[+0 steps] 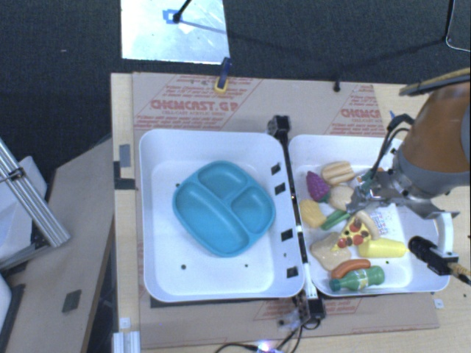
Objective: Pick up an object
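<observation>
My gripper [363, 199] hangs low over the middle of the right bin [419, 282], reaching in from the right. Toy food lies packed under and around it. A pizza slice [356, 232] sits just below the gripper and a green pepper or bean [335, 219] just to its left. A pale round piece [340, 196] lies to its left, with a purple eggplant [317, 187] and a hot dog bun [338, 171] further up. A yellow corn cob [383, 248], a red sausage [349, 268] and a green bottle [360, 279] lie nearer the front.
The left bin [162, 271] holds a blue divided plate [223, 207]. A yellow lemon-like piece [312, 214] and a tan bread slice [327, 251] rest by the divider between the bins. The arm's grey and orange body [441, 145] covers the right bin's far right corner.
</observation>
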`<act>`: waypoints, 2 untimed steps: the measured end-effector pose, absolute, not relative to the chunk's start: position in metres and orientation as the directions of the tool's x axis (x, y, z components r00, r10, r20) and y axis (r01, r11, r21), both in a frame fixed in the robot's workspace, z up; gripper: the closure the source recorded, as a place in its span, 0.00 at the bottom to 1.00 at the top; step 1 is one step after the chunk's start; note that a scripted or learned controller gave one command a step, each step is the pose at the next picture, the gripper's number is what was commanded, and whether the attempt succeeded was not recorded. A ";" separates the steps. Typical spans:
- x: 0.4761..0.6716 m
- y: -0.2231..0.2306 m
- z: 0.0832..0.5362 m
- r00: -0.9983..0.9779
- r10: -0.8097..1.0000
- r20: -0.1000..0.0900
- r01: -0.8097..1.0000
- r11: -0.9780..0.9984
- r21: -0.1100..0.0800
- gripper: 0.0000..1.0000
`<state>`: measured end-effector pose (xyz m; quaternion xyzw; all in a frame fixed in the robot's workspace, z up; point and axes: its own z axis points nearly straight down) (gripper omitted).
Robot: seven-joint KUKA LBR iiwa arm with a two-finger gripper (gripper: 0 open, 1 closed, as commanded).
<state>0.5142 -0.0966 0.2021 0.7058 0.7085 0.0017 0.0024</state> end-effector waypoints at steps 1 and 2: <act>0.516 -0.097 0.226 -0.004 1.000 -0.001 1.000 0.004 0.005 1.00; 0.524 -0.036 0.223 -0.010 1.000 0.002 1.000 0.010 0.003 1.00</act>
